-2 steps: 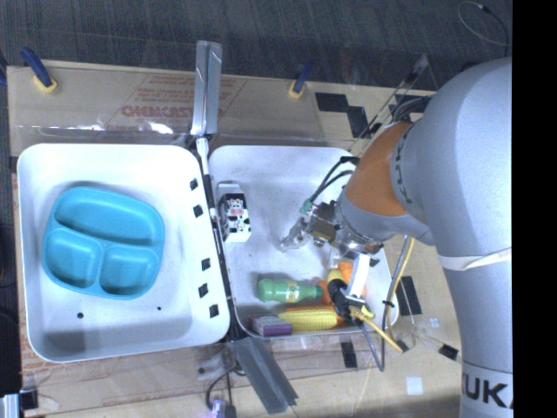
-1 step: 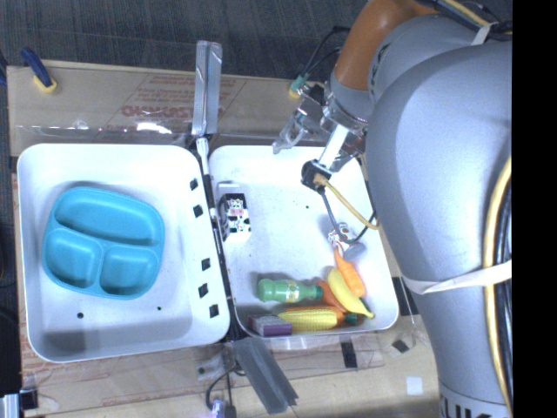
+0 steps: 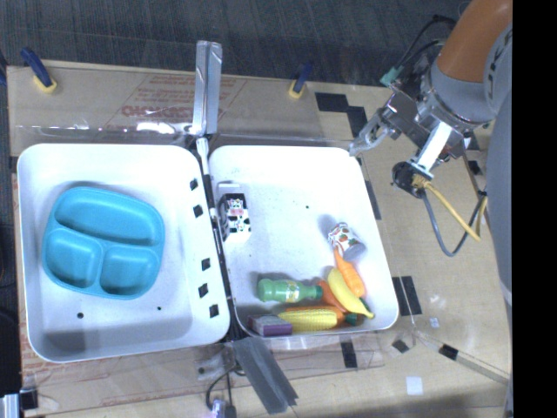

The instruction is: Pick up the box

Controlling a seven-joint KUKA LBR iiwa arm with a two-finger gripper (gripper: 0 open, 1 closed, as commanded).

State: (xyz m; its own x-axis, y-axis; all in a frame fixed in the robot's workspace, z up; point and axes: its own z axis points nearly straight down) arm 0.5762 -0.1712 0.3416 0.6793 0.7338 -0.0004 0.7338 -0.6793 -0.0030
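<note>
Camera view, small black-and-white box (image 3: 233, 216), upright, right bin's (image 3: 287, 159) left wall

Plastic bins and toys on a brown, board-like table

Both white bins (image 3: 287, 159) look like smooth, faintly glossy plastic; the blue divided tray (image 3: 104, 242) has a soft satin sheen. The table (image 3: 261, 94) looks like matt brown board under clear film that glints at the seams. The toy banana (image 3: 346, 294), carrot (image 3: 350, 274) and green bottle (image 3: 287, 290) appear to be shiny moulded plastic. The small box (image 3: 233, 216) has a printed, paper-like face.
</note>
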